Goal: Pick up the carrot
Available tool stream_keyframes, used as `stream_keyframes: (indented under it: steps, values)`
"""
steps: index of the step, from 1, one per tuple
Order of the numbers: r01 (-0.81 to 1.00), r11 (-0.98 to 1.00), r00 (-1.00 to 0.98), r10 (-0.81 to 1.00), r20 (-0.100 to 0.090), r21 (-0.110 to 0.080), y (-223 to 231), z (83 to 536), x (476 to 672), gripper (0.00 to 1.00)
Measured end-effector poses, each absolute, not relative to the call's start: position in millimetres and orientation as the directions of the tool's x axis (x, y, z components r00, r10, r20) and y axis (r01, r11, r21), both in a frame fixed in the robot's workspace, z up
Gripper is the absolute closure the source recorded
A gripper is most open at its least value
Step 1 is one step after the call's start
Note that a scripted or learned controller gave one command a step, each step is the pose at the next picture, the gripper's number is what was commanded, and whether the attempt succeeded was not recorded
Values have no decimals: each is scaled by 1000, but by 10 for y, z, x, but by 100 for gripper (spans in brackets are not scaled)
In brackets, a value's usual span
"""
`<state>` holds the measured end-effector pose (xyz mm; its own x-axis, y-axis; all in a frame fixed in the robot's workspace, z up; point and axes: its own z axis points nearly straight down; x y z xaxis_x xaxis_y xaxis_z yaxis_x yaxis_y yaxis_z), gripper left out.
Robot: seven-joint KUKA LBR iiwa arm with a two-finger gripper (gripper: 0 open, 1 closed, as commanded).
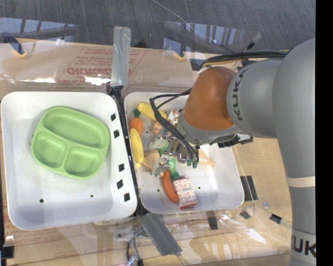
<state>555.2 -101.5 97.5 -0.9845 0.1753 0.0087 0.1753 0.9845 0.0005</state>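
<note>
The carrot [136,124] lay at the right bin's [228,188] left edge, beside a yellow banana [136,147]. It looked light, stiff, smooth plastic; its mid-body seemed best. The gripper [167,160] hovered nearby; its state was unclear.

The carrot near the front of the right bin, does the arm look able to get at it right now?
Probably yes. The gripper hangs just above the carrot, whose top lies bare. A small red and white packet rests against its right side and could crowd the jaws.
</note>
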Motion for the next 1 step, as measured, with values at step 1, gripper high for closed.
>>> stream_keyframes:
  steps: [1]
  values:
    - [107,994,-994,107,-8,-4,-1665,2310,4783,100]
